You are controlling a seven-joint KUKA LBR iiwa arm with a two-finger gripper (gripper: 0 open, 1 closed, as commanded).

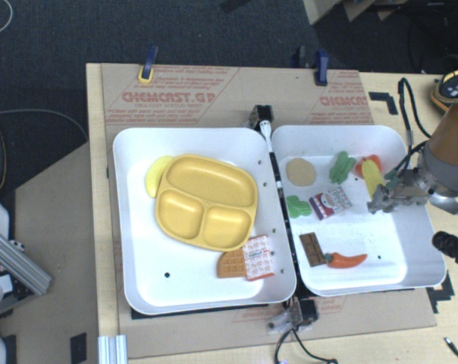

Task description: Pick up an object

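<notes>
Gripper point(382, 198) sits low over the right bin point(411, 268), beside the yellow toy point(372, 175); can't tell its state, nothing visibly held. Red chili pepper point(346, 261), chocolate bar point(312, 249), cookie point(300, 172) lie in that bin. Pick looks not yet done.

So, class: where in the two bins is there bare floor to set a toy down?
Left bin: the strip left of the yellow divided plate, down to the front-left corner. Right bin: front-right floor beyond the chili pepper. Crowded: the right bin's back half, beside the gripper.
</notes>
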